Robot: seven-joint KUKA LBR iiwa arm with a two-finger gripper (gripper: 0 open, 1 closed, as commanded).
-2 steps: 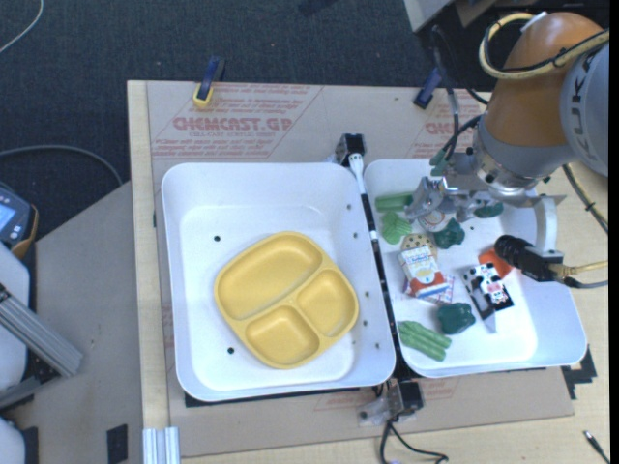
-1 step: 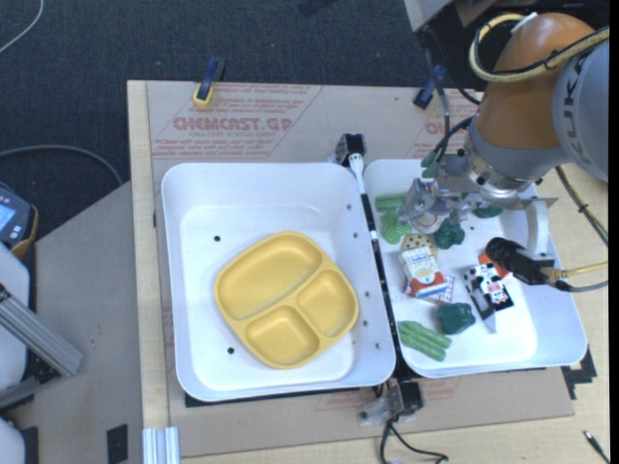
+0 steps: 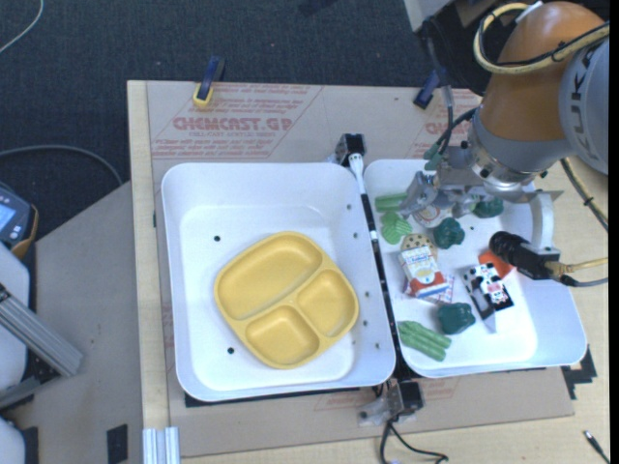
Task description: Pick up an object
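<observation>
the small red and white carton [image 3: 423,267] lies in the right bin [image 3: 571,341], near that bin's left wall, and serves as the reference for everything else. the gripper [image 3: 424,204] hangs just beyond the carton, toward the far end of the bin, with the grey and orange arm [image 3: 527,75] rising behind it to the right. from this slant it cannot be told whether the gripper is wide or narrow, nor whether it has hold of anything.

a leafy green piece [image 3: 395,228] sits just to the far left of the carton, and a flat pale green piece [image 3: 391,201] lies beyond that. a dark teal lump [image 3: 448,232] rests just to the carton's far right, close under the gripper. a black and white item [image 3: 488,288] lies to the carton's right. a second teal lump [image 3: 455,317] sits on the carton's near right, and a green pod [image 3: 424,338] lies nearer still. well to the carton's left, a yellow divided plate [image 3: 285,300] lies in the left bin [image 3: 174,191].
</observation>
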